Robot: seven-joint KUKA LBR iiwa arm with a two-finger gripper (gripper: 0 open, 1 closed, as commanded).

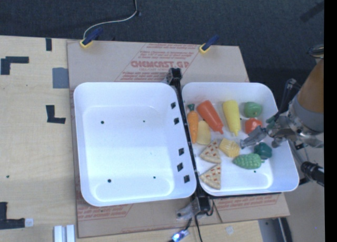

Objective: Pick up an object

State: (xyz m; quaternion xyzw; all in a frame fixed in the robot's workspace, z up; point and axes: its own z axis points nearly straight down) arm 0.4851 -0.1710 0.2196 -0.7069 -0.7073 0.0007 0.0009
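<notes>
Lying nearest, pizza wedge (pixel 212 175) in right bin (pixel 284 183); gripper (pixel 258 140) reaching low among toy food, jaws' spread impossible to tell, hovering beside dark green piece (pixel 263 151), likely target.

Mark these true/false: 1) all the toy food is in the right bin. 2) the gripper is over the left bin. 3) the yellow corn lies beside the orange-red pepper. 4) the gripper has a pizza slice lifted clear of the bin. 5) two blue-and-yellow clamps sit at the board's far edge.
1) True: the toy food sits in the right bin.
2) False: the gripper is over the right bin; the left bin is away from it.
3) True: yellow corn lies beside the orange-red pepper.
4) False: both pizza slices lie in the bin.
5) True: clamps.
</notes>
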